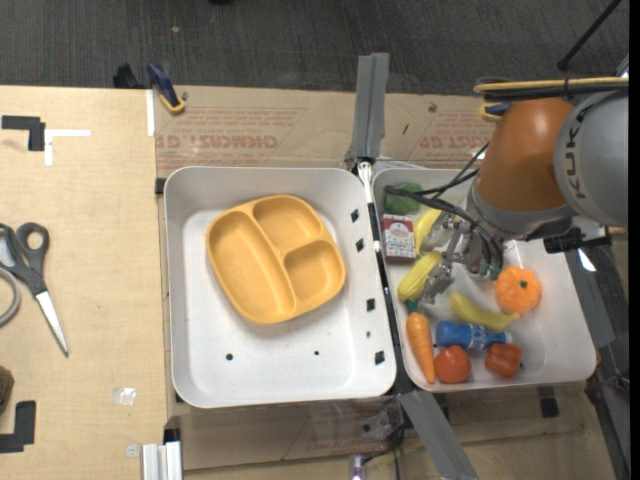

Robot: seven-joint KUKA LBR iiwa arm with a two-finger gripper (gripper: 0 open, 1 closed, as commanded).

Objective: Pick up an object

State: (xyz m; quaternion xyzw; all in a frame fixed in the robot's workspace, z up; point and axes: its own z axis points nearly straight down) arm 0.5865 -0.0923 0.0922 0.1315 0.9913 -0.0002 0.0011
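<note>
Lettering on the cardboard strip [270,128] along the worktop's far edge reads mirrored and upside down, so only fragments can be made out. White letters "KU" show on the grey arm [600,158] beside its orange band. A small red and white box [398,236] in the right bin [570,368] carries a label too small to read.

Toy food crowds that right bin. A corn cob [418,276] lies with its long axis slanting from the bin's near left toward its far right. A carrot [420,348] lies at the near left, its narrow tip toward the near edge. A banana [482,314] runs roughly left to right, just above a blue bottle [470,335] lying on its side. A tomato [452,365] and a red pepper [503,360] sit at the near edge, and a small pumpkin [517,290] toward the right wall.

Low among these, the end effector [441,269] sits just beside the corn cob; whether anything sits within its grasp cannot be told.

In the left bin [200,368], a yellow divided plate [275,258] lies flat. Scissors [38,283] rest near the worktop's left edge.
</note>
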